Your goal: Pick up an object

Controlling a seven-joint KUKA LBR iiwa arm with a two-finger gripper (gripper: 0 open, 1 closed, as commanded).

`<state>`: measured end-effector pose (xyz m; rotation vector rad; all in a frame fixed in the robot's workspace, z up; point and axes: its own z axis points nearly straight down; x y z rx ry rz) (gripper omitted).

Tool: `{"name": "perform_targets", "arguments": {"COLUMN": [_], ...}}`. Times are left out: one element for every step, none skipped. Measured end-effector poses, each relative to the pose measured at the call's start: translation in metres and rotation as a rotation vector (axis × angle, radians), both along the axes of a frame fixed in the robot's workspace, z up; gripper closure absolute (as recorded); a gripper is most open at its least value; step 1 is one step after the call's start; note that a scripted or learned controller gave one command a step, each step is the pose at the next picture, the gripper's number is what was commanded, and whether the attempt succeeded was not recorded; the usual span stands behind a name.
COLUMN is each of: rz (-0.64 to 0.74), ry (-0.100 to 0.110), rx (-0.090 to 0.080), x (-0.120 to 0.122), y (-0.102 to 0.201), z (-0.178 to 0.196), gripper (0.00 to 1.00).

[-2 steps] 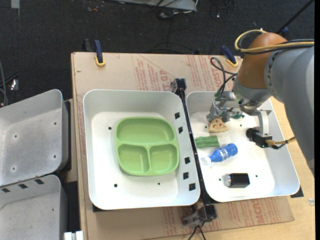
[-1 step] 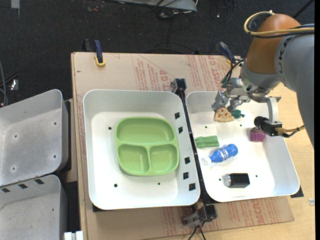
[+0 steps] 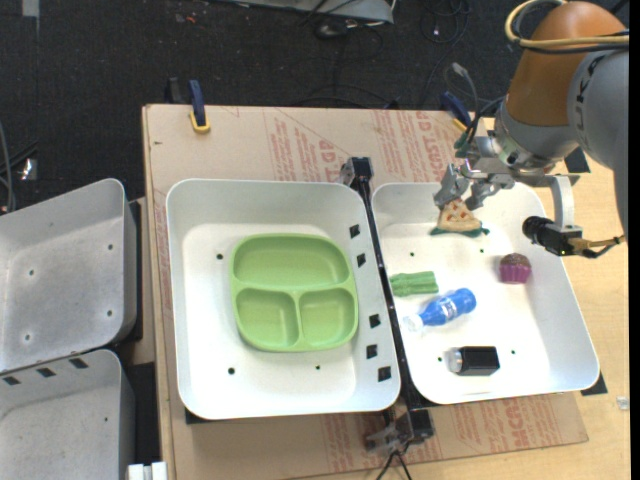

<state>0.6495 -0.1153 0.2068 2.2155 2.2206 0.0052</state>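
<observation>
My gripper hangs over the far left part of the right bin. Directly under its tip is a small pizza-slice toy, tan with red dots and a dark green edge below it. The gripper's tip meets the top of the slice; whether the slice rests on the bin floor or is lifted is unclear. Other loose objects lie in the same bin: a green block, a blue bottle, a purple lump and a black box.
The left bin holds a light green divided plate. A black clamp strip runs between the two bins. The arm's orange band rises at the upper right. Grey trays lie off the bench at left.
</observation>
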Motion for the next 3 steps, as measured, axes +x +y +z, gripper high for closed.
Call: {"name": "perform_targets", "arguments": {"rz": [0.004,0.005,0.004], "ry": [0.004,0.003,0.006], "rx": [0.001,0.002,0.002], "x": [0.006,0.008,0.002], "y": [0.049,0.105,0.165], "z": [-0.003,0.014,0.011], "gripper": [1.0,1.0,1.0]}}
